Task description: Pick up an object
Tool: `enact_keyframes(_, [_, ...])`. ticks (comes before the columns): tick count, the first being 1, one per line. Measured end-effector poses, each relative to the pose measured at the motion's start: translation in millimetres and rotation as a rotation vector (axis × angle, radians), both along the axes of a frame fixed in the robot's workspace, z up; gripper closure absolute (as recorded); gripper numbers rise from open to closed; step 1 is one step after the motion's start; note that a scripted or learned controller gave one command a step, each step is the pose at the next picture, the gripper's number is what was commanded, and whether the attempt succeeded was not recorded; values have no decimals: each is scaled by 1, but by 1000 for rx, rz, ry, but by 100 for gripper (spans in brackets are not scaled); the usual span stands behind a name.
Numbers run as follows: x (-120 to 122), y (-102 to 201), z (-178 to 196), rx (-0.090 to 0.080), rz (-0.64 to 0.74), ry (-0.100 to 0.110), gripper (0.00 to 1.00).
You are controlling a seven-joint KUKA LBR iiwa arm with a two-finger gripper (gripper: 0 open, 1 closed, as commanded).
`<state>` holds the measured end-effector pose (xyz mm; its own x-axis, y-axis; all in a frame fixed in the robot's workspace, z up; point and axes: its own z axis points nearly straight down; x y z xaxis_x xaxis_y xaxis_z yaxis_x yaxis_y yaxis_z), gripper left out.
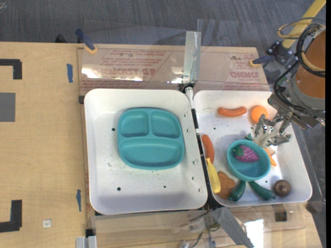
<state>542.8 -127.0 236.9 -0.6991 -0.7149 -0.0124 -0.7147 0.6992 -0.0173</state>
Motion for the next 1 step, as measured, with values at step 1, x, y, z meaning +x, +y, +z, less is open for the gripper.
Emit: enact_keyframes(1, [-22,-19,-137,7,180,24,100])
